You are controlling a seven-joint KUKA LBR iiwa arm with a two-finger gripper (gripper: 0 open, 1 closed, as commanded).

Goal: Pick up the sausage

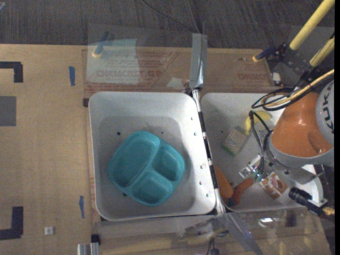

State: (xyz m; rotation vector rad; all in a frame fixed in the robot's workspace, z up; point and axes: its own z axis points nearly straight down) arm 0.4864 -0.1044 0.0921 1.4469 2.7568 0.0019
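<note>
Right bin (223, 108): gripper (254, 169) low, just above sausage (241, 189) near front wall; grip state impossible to tell. Likely approach step. Next: close on sausage, lift. Carrot (223, 180) beside.

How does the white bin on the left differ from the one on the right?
The left bin holds one large teal divided plate; the right bin holds several small items, among them an orange sausage-like piece and a small spotted block. The left bin lies in open view; the right bin is partly covered by the grey-and-orange arm. Both are shallow, white and similar in shape, meeting at a shared middle edge.
</note>
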